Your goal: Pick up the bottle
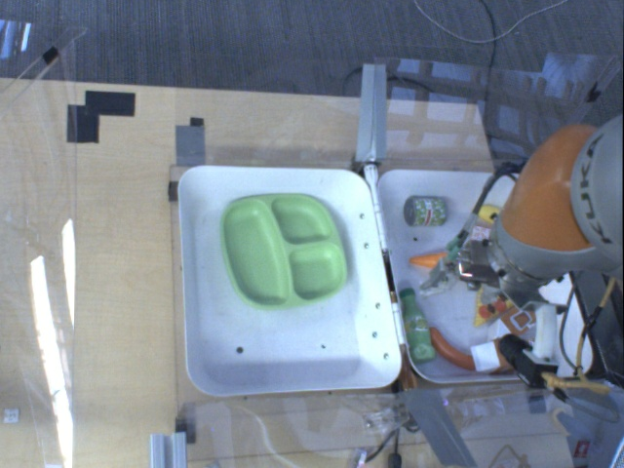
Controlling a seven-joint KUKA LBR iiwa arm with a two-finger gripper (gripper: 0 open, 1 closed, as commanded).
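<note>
Right bin (392,195) partly behind the arm (546,213).

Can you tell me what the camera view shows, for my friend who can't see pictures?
A grey and orange robot arm reaches from the right, its gripper low over the right bin, close to a green bottle lying by the bin's left wall. That bin also has a small can and a carrot. The left bin holds a green divided plate.

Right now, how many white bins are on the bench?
2. The left bin holds a green divided plate; the right bin holds the green bottle, beside the gripper.
</note>
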